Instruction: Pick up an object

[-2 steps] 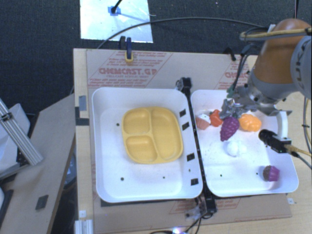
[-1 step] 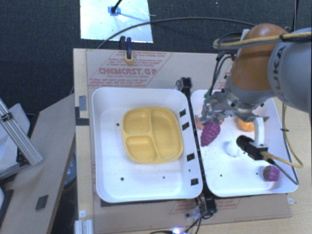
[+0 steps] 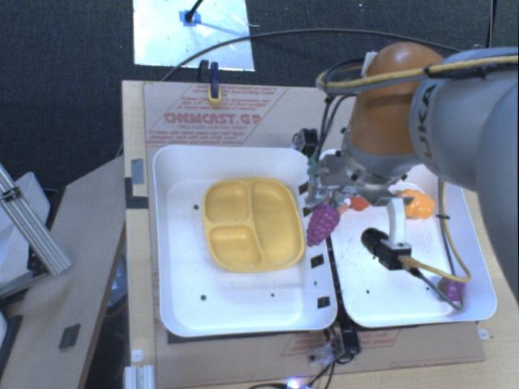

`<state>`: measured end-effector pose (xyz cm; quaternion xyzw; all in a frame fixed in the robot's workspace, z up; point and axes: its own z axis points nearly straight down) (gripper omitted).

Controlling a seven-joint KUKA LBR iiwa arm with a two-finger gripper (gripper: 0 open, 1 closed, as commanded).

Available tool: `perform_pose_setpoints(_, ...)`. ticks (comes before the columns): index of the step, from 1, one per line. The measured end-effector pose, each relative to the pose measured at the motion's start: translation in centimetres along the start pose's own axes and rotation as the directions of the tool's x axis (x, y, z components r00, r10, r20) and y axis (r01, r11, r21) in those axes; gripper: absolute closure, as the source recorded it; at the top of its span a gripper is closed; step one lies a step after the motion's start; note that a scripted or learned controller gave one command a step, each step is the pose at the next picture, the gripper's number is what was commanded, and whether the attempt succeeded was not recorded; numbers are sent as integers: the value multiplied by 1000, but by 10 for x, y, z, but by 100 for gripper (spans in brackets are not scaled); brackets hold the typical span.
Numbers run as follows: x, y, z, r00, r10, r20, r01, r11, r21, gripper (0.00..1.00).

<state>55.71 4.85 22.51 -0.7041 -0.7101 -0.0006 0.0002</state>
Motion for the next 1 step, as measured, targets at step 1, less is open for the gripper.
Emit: perform_pose_setpoints(1, 43, -7, 4, 1000, 0, 0, 0, 1000, 0, 100)
